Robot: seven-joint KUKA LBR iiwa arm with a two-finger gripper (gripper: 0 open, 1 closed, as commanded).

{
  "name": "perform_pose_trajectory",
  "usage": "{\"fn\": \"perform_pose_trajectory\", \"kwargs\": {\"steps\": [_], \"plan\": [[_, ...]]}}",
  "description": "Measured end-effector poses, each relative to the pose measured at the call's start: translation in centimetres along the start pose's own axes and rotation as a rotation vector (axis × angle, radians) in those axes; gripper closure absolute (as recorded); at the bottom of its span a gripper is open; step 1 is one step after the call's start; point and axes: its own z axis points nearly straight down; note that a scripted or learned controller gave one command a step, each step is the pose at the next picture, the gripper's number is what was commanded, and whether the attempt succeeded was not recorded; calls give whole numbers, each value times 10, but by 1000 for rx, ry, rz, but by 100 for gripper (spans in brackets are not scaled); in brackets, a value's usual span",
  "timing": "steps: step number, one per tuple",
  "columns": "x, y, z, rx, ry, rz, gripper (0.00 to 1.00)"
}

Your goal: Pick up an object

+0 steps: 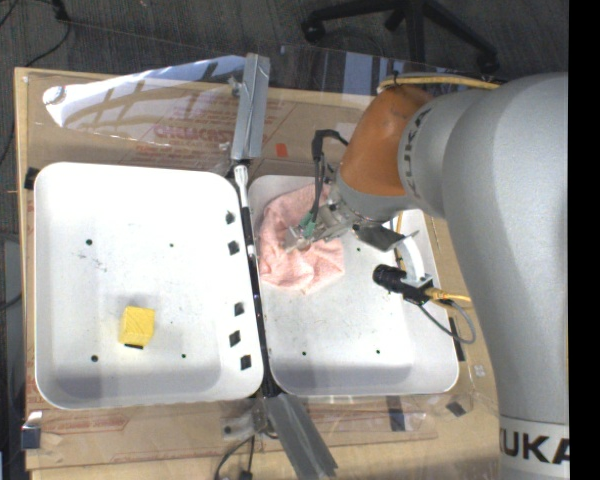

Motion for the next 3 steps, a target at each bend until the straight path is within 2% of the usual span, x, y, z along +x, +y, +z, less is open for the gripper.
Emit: {"fn": "perform_pose_trajectory", "kwargs": {"steps": [1, 2, 3], "plan": [[-26, 40, -116, -1, -1, 69, 100], [-58, 24, -179, 0, -1, 359, 100], [48, 23, -139, 5, 2, 128, 100]]}}
